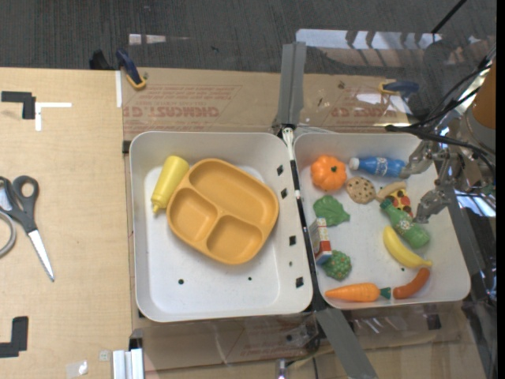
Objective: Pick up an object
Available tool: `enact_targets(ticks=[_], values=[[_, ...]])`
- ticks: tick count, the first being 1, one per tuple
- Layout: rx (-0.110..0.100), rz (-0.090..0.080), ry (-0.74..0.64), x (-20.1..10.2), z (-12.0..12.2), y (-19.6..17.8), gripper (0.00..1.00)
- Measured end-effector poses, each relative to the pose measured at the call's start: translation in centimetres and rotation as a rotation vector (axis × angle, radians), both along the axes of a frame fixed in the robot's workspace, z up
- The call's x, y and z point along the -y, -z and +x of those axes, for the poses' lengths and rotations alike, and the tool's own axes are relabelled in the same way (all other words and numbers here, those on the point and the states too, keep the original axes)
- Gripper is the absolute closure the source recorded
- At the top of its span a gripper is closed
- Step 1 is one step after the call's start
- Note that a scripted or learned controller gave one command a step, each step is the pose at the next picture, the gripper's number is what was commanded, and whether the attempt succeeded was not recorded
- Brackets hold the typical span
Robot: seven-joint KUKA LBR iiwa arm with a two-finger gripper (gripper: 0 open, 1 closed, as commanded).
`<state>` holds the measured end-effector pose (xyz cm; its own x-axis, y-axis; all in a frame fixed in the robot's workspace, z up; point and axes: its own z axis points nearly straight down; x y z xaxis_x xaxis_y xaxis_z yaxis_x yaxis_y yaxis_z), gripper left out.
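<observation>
Grey metal fingers of the gripper (430, 184) hang over the right edge of the right white bin (454, 290); I cannot tell from the camera view whether they are spread or pressed together, and nothing shows between them. Just beneath lie a green plastic bottle-shaped toy (410, 229) and a yellow plastic banana (404, 248), touching each other, with a small red-and-yellow toy (398, 199) crowding in from the far side. That crowding is the likely trouble: a descent could land on two pieces at once, or nudge the rounded banana aside so it slips free. The bin wall, close by, could also foul one finger. The yellow plastic divided plate (222, 210) sits well apart in the left white bin (150, 290).
</observation>
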<state>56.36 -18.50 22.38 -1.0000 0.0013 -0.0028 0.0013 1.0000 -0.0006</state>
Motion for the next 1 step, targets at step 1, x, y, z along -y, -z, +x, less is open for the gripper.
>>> enact_targets(ticks=[1], values=[[-0.001,0.000,-0.001,1.89,-3.65,12.16,0.00]])
